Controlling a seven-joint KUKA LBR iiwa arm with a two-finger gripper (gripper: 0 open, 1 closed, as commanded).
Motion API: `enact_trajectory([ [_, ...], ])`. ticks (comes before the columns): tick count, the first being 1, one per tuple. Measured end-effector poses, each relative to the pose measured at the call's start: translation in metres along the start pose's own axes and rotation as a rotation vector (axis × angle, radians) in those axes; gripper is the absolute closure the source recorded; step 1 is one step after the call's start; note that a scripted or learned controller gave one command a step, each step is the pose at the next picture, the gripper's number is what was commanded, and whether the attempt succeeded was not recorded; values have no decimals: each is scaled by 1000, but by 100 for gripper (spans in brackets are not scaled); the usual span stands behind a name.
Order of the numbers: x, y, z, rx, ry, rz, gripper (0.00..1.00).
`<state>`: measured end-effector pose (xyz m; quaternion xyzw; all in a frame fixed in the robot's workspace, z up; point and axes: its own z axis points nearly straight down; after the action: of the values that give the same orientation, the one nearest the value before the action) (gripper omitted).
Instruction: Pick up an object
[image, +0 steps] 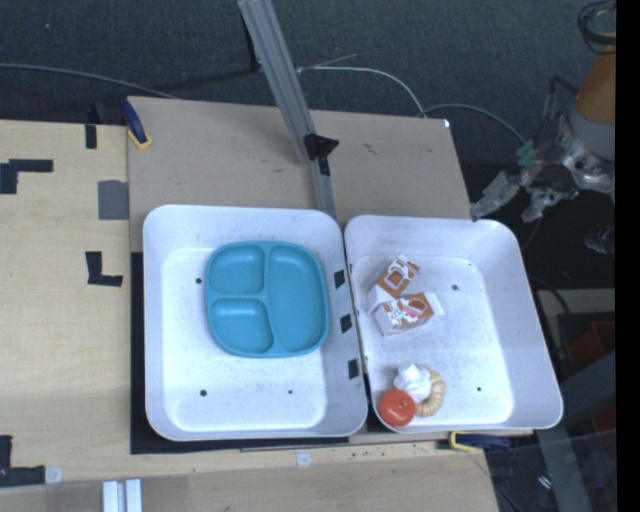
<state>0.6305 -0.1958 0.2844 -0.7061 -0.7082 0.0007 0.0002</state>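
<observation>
We see the wooden bench (230, 150) filling most of the frame, with two shallow white bins set side by side on it, their inner walls touching at the centre. The left bin (175, 400) holds a blue divided plate (267, 299) in its upper middle, leaving bare floor along its lower part and down its left side. The right bin (500, 330) carries the small things: two orange-and-white packets (403, 298), one just above the other and touching, in its upper left part, and a small toy with a red ball and a white top (410, 396) against the lower left corner, close to the bin's front wall. The right half of that bin's floor lies open.

A grey metal bar (290, 95) runs at a slant from the top of the frame down to the bins' shared upper edge.

The arm (600, 95) enters at the upper right of the frame, its orange band near the top corner. The gripper (515, 190) hangs at the upper right corner of the right bin, above or just beyond its rim, over the dark floor beside the bench. Its fingers look spread apart and we see nothing between them.

The packets lie down and to the left of the gripper, well apart from it; the toy lies farther still, toward the lower middle of the frame.
</observation>
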Motion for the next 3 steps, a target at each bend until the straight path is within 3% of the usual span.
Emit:
enact_trajectory([
  [1, 0, 0, 0, 0, -1, 1, 0],
  [3, 2, -2, 93, 5, 1, 1, 0],
])
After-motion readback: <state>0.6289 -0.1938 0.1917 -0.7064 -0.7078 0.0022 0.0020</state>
